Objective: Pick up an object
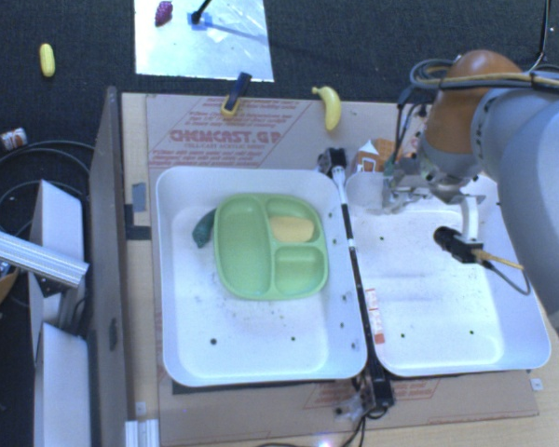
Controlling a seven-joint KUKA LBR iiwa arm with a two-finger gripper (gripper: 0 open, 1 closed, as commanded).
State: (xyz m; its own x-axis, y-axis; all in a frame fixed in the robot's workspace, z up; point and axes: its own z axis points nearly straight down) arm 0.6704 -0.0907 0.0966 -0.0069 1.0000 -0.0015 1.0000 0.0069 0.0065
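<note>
The hand (412, 194) hangs at 11 o'clock of the bin nearer the arm (429, 324); its opening cannot be told. The yellow piece (292, 228) lies in the green tray (247, 250), 1 o'clock compartment, in the other bin (196, 343). It is probably light and smooth; grasp across its narrow width.

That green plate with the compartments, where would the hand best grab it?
The green plate lies flat, so probably pinch its raised rim from straight above, at the edge nearest the camera. A dark green thing crowds its left side and the bin wall runs close on the view's right, but bare left bin floor lies in front.
</note>
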